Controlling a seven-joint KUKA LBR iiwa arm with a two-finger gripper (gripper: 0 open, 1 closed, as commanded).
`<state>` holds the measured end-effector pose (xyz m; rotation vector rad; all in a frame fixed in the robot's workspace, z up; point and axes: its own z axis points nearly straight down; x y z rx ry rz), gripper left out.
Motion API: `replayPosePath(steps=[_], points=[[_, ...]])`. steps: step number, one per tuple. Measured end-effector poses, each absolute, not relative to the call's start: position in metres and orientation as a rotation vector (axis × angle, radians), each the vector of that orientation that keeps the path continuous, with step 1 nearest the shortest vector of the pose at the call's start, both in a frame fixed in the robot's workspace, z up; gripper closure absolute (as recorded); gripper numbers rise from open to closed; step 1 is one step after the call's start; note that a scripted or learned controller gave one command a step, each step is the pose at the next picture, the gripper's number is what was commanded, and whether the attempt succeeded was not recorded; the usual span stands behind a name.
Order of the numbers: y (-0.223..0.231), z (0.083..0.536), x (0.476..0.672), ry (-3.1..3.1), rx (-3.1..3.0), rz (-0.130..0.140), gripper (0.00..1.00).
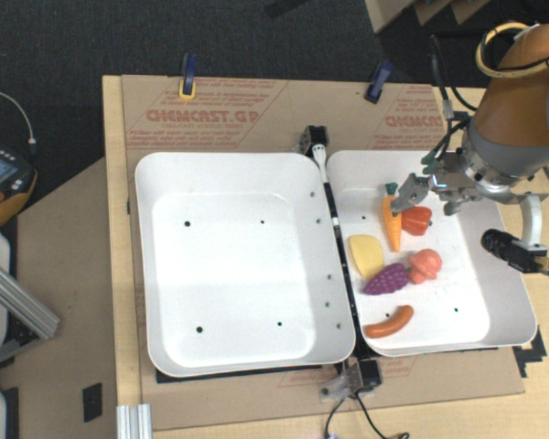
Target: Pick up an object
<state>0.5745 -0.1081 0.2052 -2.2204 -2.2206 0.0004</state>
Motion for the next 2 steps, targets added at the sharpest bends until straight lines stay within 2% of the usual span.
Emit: replayPosePath(steps=[1,2], points=[[-0.105,0.112,0.602,-2.23,-2.225,-0.014,0.0],[-0.093,0.084,0.598,-2.22,-2.218,0.002,0.0]])
